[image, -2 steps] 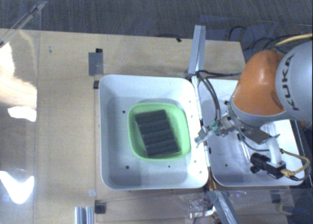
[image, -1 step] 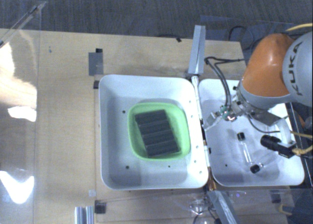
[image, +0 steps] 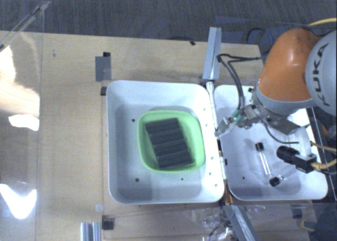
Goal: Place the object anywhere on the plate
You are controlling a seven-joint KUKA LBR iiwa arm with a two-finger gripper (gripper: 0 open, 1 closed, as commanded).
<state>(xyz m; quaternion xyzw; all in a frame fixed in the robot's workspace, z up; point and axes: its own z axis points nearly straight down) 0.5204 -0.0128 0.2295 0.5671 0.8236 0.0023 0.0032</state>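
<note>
A: Where is the block?

B: The block [image: 168,142] lies flat on the plate [image: 143,129], its long side running from 11 to 5 o'clock. All of it is inside the raised green rim. The plate sits about mid-floor in the left bin [image: 121,129].

A: So the job looks done?

B: I'd judge so. "Anywhere on the plate" asks no more than that, and the rim should keep the block from sliding off.

A: And the tool?

B: The tool [image: 233,121] hangs over the right bin [image: 237,182], at that bin's 9 o'clock side, close to the wall the two bins share. The arm [image: 289,66] covers much of it from above, so I cannot tell whether it is released or clenched. It is well apart from the block.

A: Why would it hang there?

B: My guess is that the spot is on the arm's own side, toward 3 o'clock, and leaves the plate unobstructed.

A: Anything else in the right bin?

B: There's a clear tube [image: 263,161] just toward 6 o'clock of the middle, and a black bit [image: 274,182] near its lower end. Both lie loose on the floor, apart from the tool.

A: Any risk?

B: Little, unless the tool crosses the shared wall low and knocks the plate.
</note>
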